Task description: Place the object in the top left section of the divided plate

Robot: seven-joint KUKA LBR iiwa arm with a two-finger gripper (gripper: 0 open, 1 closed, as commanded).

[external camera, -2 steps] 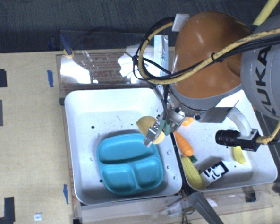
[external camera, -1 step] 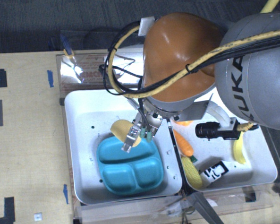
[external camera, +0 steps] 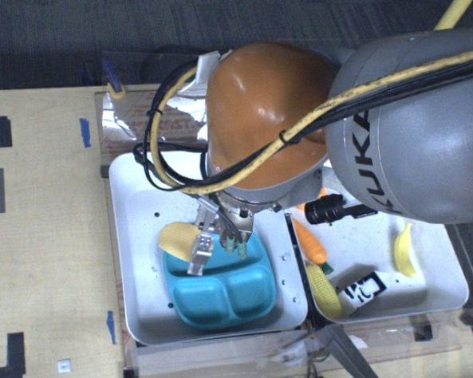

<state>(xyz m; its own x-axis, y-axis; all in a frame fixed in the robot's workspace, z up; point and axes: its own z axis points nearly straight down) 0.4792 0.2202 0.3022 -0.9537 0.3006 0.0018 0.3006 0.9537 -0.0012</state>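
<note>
Hand (external camera: 220, 239) over blue divided plate (external camera: 227, 293), yellow object (external camera: 174, 238) alongside

Two white bins (external camera: 137, 254); one blue divided plate (external camera: 227, 293); one carrot (external camera: 310, 242); one corn cob (external camera: 323, 291); one banana (external camera: 403, 252).

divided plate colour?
Blue; the moulded divided plate shows clearly in the camera view, inside the left white bin.
</note>
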